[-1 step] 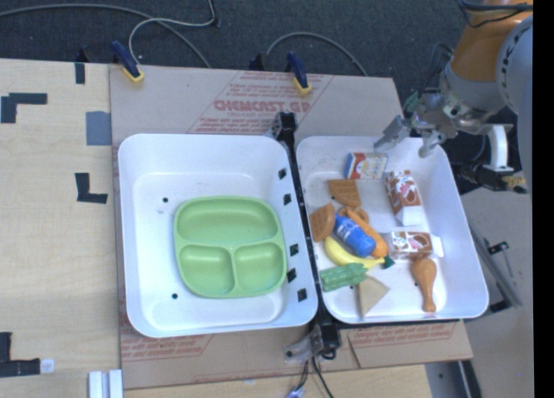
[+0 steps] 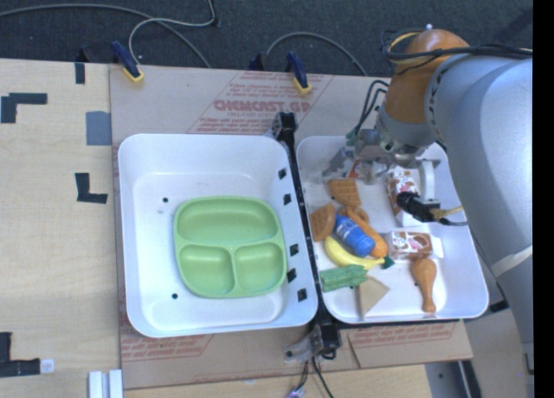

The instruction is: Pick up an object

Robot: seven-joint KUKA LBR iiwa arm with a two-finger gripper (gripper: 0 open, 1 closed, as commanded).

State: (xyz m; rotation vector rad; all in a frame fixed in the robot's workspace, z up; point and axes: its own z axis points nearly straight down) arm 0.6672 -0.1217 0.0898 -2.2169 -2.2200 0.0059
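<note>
Drumstick (image 2: 423, 279) lengthwise toward near edge, banana (image 2: 349, 255) crosswise, right bin (image 2: 467, 301)

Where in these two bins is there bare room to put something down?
The left bin has bare white floor all around the green tray, widest above it. The right bin is crowded: toys piled from the gripper down to the drumstick. Only its lower right corner is bare.
</note>
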